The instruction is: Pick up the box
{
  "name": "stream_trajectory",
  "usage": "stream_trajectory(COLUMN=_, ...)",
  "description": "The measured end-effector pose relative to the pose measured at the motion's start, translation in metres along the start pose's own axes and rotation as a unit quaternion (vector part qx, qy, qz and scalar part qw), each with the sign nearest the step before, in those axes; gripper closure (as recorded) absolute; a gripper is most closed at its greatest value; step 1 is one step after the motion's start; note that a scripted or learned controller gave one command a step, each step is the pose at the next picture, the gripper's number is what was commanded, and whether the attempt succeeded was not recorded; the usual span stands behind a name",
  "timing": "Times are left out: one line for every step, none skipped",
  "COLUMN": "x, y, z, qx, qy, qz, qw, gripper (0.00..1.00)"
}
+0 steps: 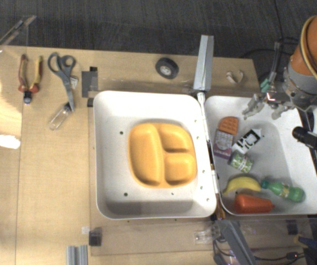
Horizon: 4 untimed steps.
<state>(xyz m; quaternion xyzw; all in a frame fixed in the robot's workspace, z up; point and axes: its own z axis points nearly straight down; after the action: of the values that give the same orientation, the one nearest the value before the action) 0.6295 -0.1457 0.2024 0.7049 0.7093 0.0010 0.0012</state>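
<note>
A small black-and-white box (247,140) lies tilted on the floor of the right bin (294,159), near its middle. Left of the box rest an orange packet (228,125) and a purple packet (222,142). My gripper (265,107) hangs over the far part of the right bin, up and to the right of the box and apart from it. Its two metal fingers (251,107) are spread open with nothing between them.
Toward the near edge of the right bin lie a green can (240,162), a banana (243,184), a red vegetable (252,203) and a green bottle (283,190). The left bin (106,164) holds a yellow divided tray (162,153). Scissors (64,73), pliers (28,76) and a tape roll (167,67) lie on the bench.
</note>
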Motion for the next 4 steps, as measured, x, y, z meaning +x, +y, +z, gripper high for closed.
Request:
stream_trajectory(x=0.052, y=-0.024, z=0.083, qx=-0.020, qy=-0.003, qz=-0.003, qw=0.9998, gripper=0.00)
stream_trajectory(x=0.051, y=-0.030, z=0.091, qx=-0.032, qy=-0.008, qz=0.006, qw=0.9994, gripper=0.00)
stream_trajectory(x=0.045, y=-0.048, z=0.091, qx=-0.034, qy=-0.013, qz=-0.149, qw=0.9881, gripper=0.00)
stream_trajectory(x=0.042, y=-0.044, z=0.077, qx=-0.040, qy=-0.018, qz=-0.149, qw=0.9878, gripper=1.00)
